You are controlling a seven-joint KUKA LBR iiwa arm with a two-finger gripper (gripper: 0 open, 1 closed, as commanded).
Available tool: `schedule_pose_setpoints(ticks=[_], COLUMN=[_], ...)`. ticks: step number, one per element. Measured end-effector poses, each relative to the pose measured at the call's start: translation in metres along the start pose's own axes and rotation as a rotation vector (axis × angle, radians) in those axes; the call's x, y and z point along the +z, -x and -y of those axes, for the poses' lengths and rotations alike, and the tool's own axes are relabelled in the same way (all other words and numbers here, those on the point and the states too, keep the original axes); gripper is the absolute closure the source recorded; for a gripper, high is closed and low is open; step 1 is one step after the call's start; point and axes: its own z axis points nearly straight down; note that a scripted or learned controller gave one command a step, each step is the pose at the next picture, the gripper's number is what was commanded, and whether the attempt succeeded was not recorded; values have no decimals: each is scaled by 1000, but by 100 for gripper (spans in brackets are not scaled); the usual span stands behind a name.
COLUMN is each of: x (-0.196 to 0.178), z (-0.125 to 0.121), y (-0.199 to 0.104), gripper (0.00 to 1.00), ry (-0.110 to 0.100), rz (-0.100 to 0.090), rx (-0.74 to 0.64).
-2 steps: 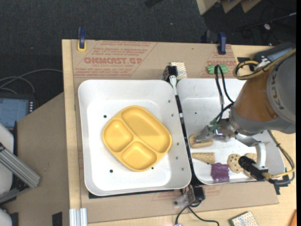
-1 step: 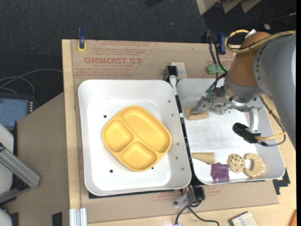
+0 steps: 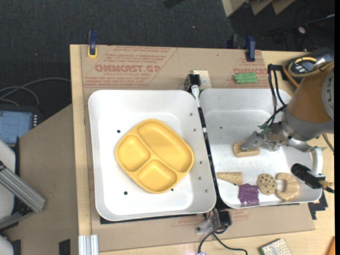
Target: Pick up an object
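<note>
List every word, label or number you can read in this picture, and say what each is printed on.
"CHEMCAST G.P": large red print on the brown paper sheet covering the board under the bins, left of centre.
The same red print near the right clamp is partly hidden; only "CHEM" can be made out.
Smaller red lines above and below these: too small to read.
Label on the green object: none legible.

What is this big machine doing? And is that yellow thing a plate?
It is a robot arm, seen by one camera looking down from above. It reaches in from the right. Two white bins sit side by side on the bench. The left bin holds a yellow plate with three sections. The right bin holds toy food: a tan piece right at the arm's gripper, a cone, a purple piece, a cookie and a tan ring. I cannot tell if anything is held yet.
</note>
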Motion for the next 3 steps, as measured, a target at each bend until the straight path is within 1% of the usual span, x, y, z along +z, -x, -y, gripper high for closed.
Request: schedule_pose_setpoints(ticks=[1, 2, 3], x=[0, 0, 0], z=[-27, -1, -45], y=[-68, -8, -68], gripper=[0, 0, 0], ry=[8, 1, 9], rz=[-2, -1, -1], rx=[-14, -3, -14])
